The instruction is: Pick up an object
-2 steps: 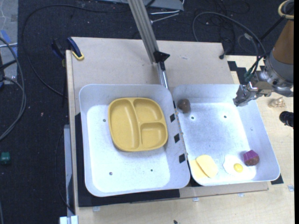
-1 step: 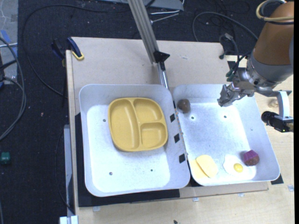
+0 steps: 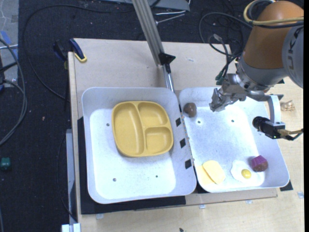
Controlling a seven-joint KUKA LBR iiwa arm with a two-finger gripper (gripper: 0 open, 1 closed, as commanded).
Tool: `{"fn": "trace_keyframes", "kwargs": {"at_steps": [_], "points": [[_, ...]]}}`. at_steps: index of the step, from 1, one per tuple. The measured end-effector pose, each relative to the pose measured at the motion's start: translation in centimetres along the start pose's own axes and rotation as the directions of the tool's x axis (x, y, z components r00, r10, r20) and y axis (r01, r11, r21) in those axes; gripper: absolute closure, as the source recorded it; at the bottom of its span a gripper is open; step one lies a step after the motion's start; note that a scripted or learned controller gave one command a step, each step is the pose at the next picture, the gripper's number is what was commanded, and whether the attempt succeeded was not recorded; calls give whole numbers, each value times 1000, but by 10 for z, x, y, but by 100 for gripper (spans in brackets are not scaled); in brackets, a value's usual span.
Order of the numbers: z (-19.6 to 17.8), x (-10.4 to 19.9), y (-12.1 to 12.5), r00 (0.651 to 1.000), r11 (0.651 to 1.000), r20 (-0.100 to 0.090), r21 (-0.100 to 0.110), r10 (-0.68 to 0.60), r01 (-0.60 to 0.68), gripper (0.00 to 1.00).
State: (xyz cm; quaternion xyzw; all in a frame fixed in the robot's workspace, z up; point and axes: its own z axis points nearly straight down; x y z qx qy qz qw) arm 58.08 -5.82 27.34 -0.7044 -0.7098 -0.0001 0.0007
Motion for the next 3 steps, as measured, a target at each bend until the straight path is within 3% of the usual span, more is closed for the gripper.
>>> {"fn": "trace_keyframes", "kwargs": {"at_steps": [2, 3], "points": [[30, 92, -6, 1000, 1000, 0, 2, 0, 0, 100], [28, 152, -3, 1000, 1000, 1, -2, 0, 0, 100]]}}
